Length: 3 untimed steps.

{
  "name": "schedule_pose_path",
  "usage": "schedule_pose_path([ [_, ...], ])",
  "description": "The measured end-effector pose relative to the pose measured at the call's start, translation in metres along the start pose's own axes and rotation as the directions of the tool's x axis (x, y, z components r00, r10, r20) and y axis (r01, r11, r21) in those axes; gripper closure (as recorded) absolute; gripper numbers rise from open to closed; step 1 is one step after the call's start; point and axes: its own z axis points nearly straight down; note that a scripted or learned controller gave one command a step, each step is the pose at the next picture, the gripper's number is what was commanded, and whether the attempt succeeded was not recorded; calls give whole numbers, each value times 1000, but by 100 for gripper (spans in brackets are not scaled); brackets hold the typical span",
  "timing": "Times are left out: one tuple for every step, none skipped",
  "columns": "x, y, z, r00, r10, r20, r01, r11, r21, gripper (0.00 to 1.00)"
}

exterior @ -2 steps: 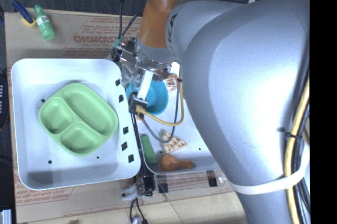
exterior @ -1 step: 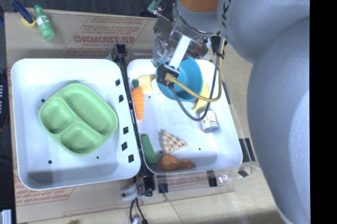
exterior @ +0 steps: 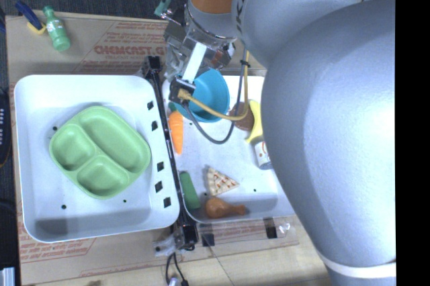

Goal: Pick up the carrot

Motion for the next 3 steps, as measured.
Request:
schedule_pose_path([
  [67, -33, 22, 971, 237, -5, -237, 972, -2, 100],
  [140, -83, 33, 973, 233, -6, -233, 973, -6, 100],
  [97, -52, -38, 980, -200, -3, 200, 980, -10, 100],
])
